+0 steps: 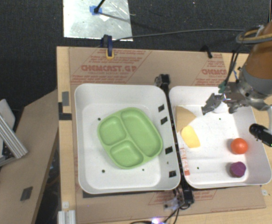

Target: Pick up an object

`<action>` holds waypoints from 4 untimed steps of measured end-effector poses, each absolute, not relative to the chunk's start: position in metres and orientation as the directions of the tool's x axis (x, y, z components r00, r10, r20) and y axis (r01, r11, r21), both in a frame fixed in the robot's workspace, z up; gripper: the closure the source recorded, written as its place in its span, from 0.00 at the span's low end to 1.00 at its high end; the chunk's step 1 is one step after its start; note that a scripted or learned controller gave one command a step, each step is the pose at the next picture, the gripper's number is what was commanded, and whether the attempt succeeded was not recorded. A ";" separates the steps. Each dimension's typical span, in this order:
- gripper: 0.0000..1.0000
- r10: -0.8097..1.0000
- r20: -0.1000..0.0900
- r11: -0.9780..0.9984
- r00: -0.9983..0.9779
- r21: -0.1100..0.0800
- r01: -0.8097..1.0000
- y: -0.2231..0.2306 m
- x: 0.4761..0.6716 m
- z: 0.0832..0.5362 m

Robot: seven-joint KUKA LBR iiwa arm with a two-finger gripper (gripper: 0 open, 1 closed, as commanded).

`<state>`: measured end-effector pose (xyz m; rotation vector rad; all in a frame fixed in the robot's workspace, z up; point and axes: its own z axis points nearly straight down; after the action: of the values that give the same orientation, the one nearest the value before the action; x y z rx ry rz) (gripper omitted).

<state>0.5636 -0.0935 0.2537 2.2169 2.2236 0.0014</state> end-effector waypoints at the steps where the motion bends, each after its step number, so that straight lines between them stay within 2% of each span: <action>1: 0.00 1.000 0.000 0.001 -0.001 -0.002 1.000 -0.101 0.567 0.207; 3: 0.00 1.000 0.000 0.000 0.000 -0.004 1.000 -0.108 0.568 0.109; 4: 1.00 1.000 0.000 0.001 -0.001 0.003 1.000 -0.108 0.570 0.123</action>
<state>0.5704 -0.1078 0.1233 2.2184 2.2210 0.0031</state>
